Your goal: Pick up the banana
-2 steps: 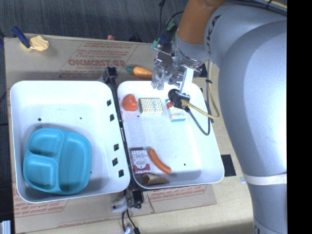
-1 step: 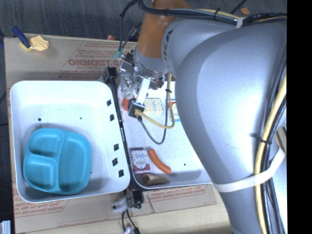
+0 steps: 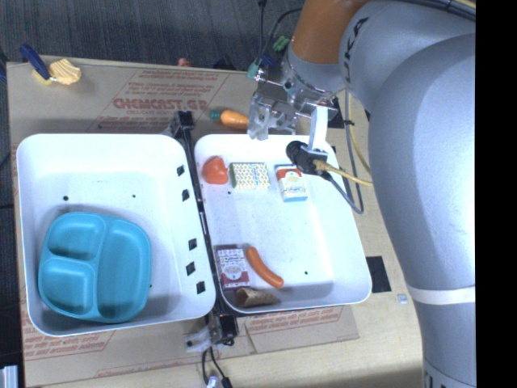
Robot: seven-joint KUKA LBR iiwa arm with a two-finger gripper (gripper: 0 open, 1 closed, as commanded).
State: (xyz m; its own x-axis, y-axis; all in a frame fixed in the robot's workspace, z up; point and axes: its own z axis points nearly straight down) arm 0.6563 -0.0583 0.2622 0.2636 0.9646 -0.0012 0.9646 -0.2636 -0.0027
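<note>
Red print on the cardboard sheet (image 3: pixel 121 95) reads roughly "CHEMCAST GP"

Right bin (image 3: pixel 343 241) centre open; tomato (image 3: pixel 214 170), cracker box (image 3: pixel 249 175), carton (image 3: pixel 292 186) crowd far end.

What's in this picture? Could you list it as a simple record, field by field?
left bin: holds a blue divided plate
right bin: holds a red round item, patterned packet, small carton, dark red box, orange sausage-shaped item, brown piece
behind bins: carrot-like item on the cardboard
gripper: above the right bin's far edge
banana: cannot tell
</note>
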